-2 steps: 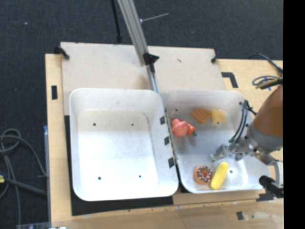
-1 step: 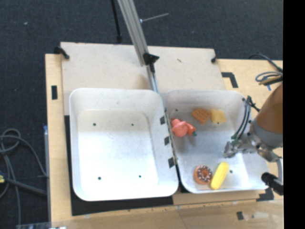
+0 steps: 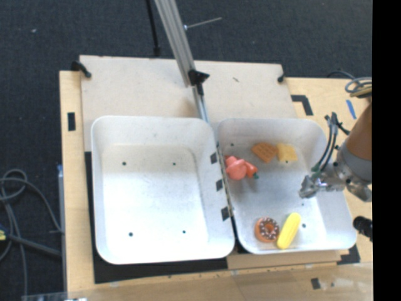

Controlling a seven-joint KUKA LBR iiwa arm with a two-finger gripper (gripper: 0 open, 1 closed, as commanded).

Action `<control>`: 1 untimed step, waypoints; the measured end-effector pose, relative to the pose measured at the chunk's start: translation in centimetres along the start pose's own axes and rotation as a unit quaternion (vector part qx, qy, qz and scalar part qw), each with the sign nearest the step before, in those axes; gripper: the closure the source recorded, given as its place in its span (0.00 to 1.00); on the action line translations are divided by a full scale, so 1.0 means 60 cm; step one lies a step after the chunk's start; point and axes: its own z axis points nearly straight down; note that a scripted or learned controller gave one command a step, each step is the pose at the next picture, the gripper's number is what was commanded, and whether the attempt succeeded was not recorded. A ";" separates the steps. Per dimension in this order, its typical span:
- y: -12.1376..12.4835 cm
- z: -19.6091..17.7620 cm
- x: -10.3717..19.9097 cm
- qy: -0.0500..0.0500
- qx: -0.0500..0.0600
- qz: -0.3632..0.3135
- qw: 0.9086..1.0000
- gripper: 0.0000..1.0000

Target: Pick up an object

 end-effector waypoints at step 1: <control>0.012 -0.076 -0.010 0.000 0.000 0.000 1.000 1.00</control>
